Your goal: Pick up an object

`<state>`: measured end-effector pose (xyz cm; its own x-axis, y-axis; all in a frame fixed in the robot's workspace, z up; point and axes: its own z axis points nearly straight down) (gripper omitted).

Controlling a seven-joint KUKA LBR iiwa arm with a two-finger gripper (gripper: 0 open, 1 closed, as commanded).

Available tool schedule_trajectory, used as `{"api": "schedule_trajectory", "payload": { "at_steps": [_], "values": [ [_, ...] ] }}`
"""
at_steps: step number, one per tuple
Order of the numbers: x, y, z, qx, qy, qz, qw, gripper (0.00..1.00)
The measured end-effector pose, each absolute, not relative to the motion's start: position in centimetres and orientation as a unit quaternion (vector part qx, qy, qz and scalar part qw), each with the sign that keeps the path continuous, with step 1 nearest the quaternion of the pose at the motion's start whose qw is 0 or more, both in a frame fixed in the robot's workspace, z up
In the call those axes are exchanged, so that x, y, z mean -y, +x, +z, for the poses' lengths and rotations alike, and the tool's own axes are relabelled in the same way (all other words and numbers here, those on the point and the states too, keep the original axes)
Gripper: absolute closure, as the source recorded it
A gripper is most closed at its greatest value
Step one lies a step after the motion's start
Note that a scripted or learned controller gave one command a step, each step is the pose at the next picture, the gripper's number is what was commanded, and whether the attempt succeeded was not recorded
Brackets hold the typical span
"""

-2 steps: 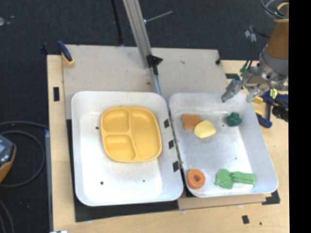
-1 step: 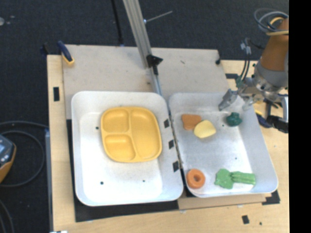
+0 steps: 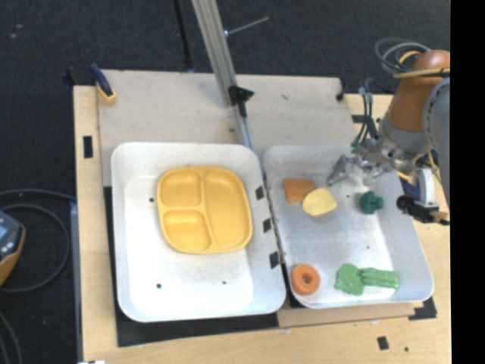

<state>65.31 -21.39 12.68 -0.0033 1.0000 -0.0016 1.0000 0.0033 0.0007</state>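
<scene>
Your gripper (image 3: 350,167) hangs part-open, empty, over the right bin (image 3: 409,279); descending here risks pinching air beside the yellow piece (image 3: 319,202).

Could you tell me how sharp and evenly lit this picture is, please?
Camera view: soft, even light with faint shadows; the white bins look bright, nearly washed out; the yellow tray is fairly crisp, while the gripper is soft and hard to read.

We cannot tell if the gripper (image 3: 350,167) is open, and the arm (image 3: 415,112) is cut off at the right.
</scene>
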Motion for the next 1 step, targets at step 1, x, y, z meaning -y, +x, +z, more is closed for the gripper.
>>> {"api": "schedule_trajectory", "payload": {
  "at_steps": [1],
  "values": [
    [21.5, 65.34, 10.03, -0.708, 0.706, -0.0008, 0.001, 0.0]
  ]
}}
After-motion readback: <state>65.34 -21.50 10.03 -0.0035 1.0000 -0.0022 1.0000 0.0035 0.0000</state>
